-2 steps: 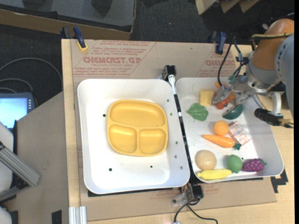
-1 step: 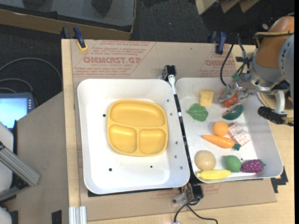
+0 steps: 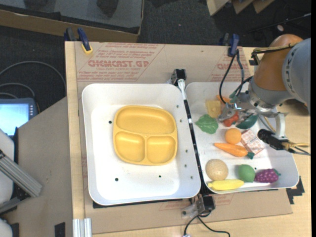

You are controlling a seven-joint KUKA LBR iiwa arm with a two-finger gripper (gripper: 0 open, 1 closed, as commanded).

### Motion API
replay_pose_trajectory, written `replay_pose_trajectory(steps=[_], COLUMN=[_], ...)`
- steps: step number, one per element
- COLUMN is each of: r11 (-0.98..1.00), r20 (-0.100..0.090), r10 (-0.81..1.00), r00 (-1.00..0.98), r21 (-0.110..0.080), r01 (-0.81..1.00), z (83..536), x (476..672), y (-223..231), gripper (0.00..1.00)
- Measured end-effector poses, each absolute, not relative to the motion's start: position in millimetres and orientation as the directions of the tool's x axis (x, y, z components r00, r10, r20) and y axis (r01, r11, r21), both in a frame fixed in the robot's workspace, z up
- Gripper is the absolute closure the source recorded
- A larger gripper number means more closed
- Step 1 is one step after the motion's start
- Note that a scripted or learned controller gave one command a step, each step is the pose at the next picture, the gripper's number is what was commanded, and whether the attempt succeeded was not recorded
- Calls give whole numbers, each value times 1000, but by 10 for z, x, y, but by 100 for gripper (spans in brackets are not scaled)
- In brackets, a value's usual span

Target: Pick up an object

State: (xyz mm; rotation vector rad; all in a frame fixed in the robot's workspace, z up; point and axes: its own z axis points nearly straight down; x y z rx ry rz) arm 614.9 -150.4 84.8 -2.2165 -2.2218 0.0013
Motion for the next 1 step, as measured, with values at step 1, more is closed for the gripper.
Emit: replay_pose_trajectory(steps=[1], r11=[8], r20=[3], r10=[1000], r00=[-8], r21=[5], r01=[1000], z=[1905], x=[5799], y=[-586], gripper=[100])
